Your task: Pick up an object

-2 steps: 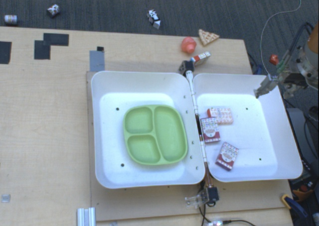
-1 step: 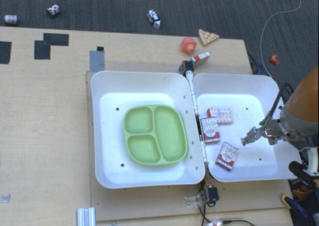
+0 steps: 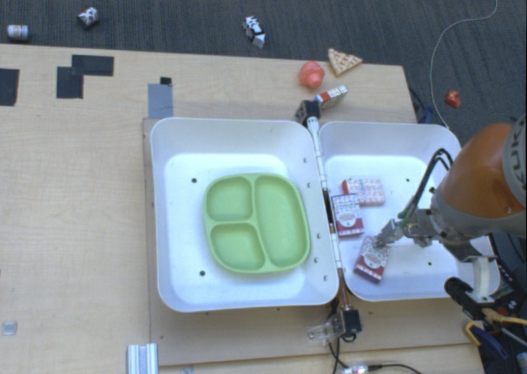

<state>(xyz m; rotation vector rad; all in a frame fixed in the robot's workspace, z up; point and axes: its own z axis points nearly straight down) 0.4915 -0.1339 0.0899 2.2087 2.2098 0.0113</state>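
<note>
Three small red-and-white boxes lie in the right bin (image 3: 387, 158): one (image 3: 364, 191) toward the back, one (image 3: 349, 217) near the divider, and one (image 3: 371, 264) at the front. My gripper (image 3: 384, 240) hangs low over the bin, just above and right of the front box. Its tip is close to that box's upper edge. The arm's grey wrist and orange band (image 3: 486, 183) come in from the right and hide part of the bin's right side.
A green three-compartment plate (image 3: 256, 223) rests in the left bin (image 3: 177, 199). Behind the bins lie a red ball (image 3: 311, 75), a pizza-slice toy (image 3: 343, 60) and a small bottle (image 3: 333, 95). Cables run along the front right.
</note>
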